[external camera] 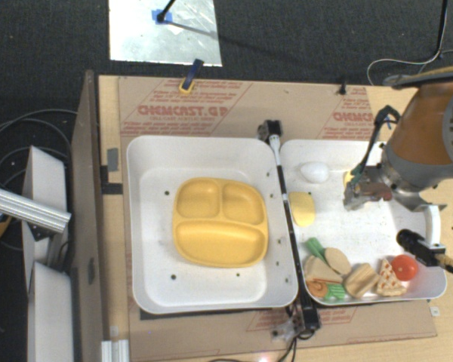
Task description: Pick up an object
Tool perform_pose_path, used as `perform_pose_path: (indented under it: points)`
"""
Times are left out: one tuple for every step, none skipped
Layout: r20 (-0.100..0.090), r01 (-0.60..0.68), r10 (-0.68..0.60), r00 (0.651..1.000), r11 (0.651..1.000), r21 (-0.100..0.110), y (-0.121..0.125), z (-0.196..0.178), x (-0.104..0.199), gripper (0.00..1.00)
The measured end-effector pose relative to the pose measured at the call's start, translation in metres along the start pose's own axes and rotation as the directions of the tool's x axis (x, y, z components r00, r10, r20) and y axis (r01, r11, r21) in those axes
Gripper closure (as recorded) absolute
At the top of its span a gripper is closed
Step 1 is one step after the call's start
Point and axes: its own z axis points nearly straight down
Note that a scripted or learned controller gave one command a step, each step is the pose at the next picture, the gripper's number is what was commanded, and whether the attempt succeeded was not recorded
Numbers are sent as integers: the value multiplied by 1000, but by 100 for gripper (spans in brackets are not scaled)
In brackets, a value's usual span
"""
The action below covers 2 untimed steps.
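Observation:
The right bin holds toy food. A white egg-like piece lies near its back, and a pale yellow piece sits by the left wall. Along the front edge lie a green pod, a tan bread-like piece, a brown roll, a pizza slice and a red tomato. My gripper hangs over the bin's middle back, right of the egg, with nothing visibly between its fingers. The wrist hides the fingertips.
A yellow divided plate rests in the left bin. A black clamp sits at the back of the divider between the bins. A black fitting juts over the right bin's right edge. Cables run at the far right.

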Motion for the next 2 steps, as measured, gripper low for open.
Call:
perform_pose_path:
  points:
    - [9,-3,3,1000,1000,-17,127,-102,-75,100]
    - [-1,-9,9,1000,1000,8,62,-79,-54,100]
